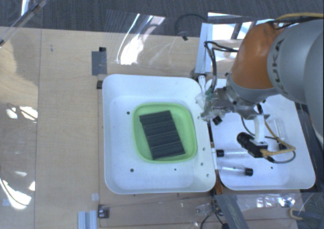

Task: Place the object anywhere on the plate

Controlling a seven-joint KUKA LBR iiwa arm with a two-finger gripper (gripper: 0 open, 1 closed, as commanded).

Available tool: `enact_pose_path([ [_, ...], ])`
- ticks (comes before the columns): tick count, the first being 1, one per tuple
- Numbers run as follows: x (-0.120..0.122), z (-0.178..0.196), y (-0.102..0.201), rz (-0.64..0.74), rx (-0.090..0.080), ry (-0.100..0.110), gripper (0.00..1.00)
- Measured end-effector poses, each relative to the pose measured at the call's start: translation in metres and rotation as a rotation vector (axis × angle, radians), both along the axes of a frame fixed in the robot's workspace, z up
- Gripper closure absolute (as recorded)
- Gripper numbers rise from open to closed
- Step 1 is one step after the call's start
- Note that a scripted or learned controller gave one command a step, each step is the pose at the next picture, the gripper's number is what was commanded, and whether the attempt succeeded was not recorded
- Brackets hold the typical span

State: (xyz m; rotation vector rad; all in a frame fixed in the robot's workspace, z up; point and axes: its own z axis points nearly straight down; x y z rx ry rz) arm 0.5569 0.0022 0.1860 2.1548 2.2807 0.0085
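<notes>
Pale wooden bench top (55,121) fills most of frame, dark carpet beyond upper edge. Two shallow white plastic bins directly on it, side by side, edges touching: left bin (116,172) mid-frame, right bin (298,175) at lower right. Small dark grey rectangular bracket (99,62) on bench just beyond left bin's upper-left corner.

No complete text is legible. My arm (298,50) carries partial dark lettering on its grey housing, cut off and unreadable.
</notes>
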Motion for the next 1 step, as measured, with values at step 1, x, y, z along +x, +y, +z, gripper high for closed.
enact_pose_path([
  [1, 0.0, 0.0001, -0.0005, -0.001, 0.0, 0.0, 0.0],
])
